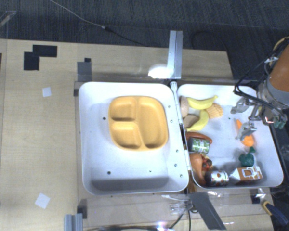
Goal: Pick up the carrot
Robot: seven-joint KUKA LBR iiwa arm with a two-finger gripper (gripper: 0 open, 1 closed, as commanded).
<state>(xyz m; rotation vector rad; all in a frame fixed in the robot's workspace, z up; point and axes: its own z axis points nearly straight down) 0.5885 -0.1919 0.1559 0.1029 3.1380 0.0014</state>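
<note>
In the right bin (279, 174), near its right wall, the carrot (247, 139) lies as a small orange piece with a thinner orange bit just above it toward the left. The jaws (250, 125) hang directly over it, their tips just above the carrot and possibly touching its top; whether they are spread or pressed together cannot be told, and nothing shows clearly pinched between them. The arm (284, 78) comes in from the right edge, its orange band above the grey wrist.

Below the carrot sits a dark green item (247, 158), and below that a small orange-brown carton (249, 173) against the bin's near wall. Toward the bin's left side lie a banana (201, 101), a pale yellow ridged piece (214, 111) just beside it, a green-labelled can (199, 144), and a dark bottle (216, 178) near the front, all well apart from the jaws.

The left bin (94, 143) holds a yellow divided plate (137, 122), tilted a little, near its middle. Both bins rest side by side on the wooden bench (33, 143).
</note>
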